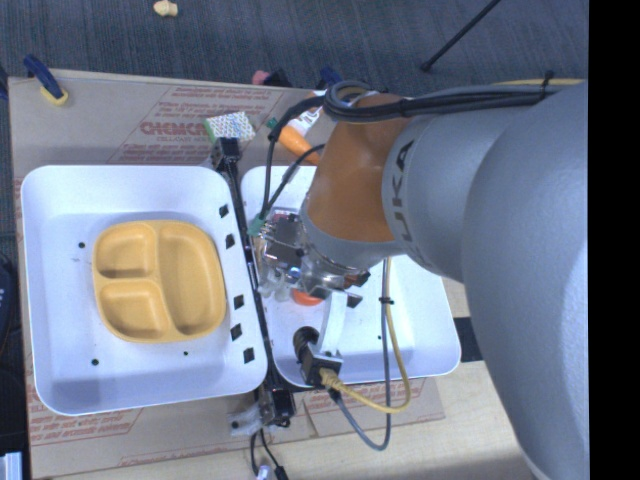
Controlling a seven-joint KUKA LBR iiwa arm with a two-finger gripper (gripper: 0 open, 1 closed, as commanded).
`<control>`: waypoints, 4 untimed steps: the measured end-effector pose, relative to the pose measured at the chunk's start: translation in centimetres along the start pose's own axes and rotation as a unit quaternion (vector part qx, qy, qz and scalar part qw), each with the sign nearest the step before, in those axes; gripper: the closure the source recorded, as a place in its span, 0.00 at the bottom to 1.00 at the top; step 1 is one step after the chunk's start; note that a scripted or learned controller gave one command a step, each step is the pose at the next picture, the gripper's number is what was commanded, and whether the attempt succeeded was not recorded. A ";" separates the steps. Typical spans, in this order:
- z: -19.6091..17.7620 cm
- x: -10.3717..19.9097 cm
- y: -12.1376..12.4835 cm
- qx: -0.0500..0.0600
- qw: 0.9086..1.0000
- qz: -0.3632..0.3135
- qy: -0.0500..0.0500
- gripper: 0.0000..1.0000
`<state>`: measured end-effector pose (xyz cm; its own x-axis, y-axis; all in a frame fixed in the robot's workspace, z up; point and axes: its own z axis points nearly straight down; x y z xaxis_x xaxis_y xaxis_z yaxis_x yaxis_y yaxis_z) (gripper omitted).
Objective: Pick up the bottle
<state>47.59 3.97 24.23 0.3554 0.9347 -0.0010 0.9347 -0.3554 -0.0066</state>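
Observation:
My gripper [285, 260] is low over the left part of the right white bin [430, 353], close to the divider between the bins. The grey and orange wrist covers most of that bin. An orange item with a white end [297, 136], possibly the bottle, pokes out at the bin's far edge behind the arm, most of it hidden. A small orange-red bit [303, 293] shows just under the gripper body; I cannot tell what it is or whether it is held.
The left white bin [50, 368] holds a yellow divided plate [160, 278]. Black and yellow cables [385, 393] hang from the wrist across the right bin's near edge. Clips line the divider [245, 298] between the bins.

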 end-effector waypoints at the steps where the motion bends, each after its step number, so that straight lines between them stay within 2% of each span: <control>1: -2.3 -1.5 0.6 -0.003 0.974 -0.228 -0.001 1.00; 2: 0.9 0.6 -0.2 -0.001 0.973 -0.233 -0.001 1.00; 3: -10.8 -5.7 2.2 -0.003 0.966 -0.257 -0.001 1.00; 4: 1.5 -3.6 1.4 0.000 0.980 -0.197 0.000 1.00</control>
<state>47.56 0.09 22.77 -0.0335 0.9994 0.0009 0.9994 0.0335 -0.0057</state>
